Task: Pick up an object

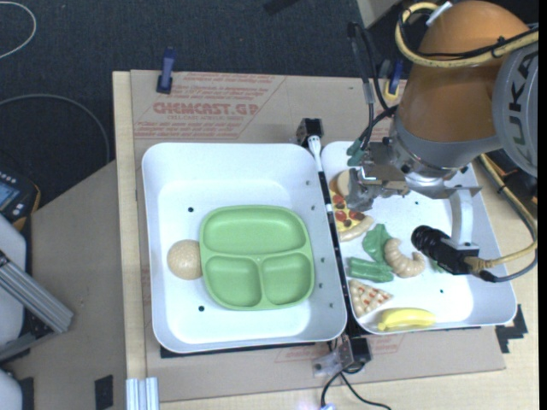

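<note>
Two bins, with the arm bent low over the right one

Two shallow white bins stand side by side on the surface (214,101), which is a brown board with red printed letters. The arm (453,75) comes in from the right side of the view. Its big orange part is over the far end of the right bin (480,301), and the grey wrist under it points down and toward the wall between the two bins. The hand (366,193) hangs over the far left corner of the right bin, close to this wall. I cannot tell if the hand is wide or narrow, and I see nothing held in it.

The things to pick lie in the right bin. One pizza slice (350,220) is directly under the hand, and the hand partly covers it. Just beside it, toward the near end, lies a green toy (373,242) and a pale curved toy (403,259), which touch each other. A second pizza slice (367,297) is nearer to the camera, and a yellow banana (405,318) lies at the near rim.

The left bin (154,229) holds a green plate (256,256) with three compartments. A beige ball (183,260) touches the left edge of the plate.
</note>
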Tool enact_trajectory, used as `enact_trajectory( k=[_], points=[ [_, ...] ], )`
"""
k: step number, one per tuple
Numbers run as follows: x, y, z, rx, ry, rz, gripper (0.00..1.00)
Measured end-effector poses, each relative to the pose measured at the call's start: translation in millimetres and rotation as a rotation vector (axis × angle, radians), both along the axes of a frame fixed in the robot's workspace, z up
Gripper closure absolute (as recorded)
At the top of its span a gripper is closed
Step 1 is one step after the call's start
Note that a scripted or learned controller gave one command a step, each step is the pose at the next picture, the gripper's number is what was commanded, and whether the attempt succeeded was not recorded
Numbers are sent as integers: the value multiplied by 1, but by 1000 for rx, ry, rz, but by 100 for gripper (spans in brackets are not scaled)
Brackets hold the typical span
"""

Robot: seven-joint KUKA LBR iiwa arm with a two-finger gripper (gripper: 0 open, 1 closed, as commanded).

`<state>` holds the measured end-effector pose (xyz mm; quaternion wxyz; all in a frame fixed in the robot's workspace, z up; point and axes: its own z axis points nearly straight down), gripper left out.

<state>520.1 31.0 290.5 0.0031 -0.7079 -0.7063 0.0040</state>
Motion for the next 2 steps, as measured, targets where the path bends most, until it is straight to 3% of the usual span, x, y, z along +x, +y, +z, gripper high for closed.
enact_trajectory(
  k=[1,2],
  points=[
    [-22,57,111,6,-23,10,100],
    [-21,54,115,2,-15,3,100]
  ],
)
